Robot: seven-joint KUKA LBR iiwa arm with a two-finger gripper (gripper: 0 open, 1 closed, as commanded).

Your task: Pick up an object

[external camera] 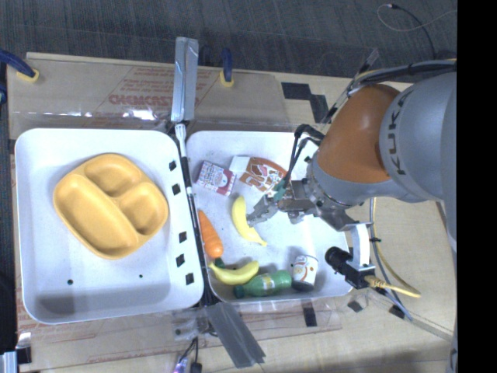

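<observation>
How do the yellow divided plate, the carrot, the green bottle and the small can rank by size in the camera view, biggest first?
1. yellow divided plate, by far the largest
2. green bottle
3. carrot, close to the bottle in length, so that order is unsure
4. small can

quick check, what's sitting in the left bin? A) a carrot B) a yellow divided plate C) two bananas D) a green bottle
B: the yellow divided plate lies alone in the left bin, while the carrot, green bottle and both bananas lie in the right bin.
</observation>
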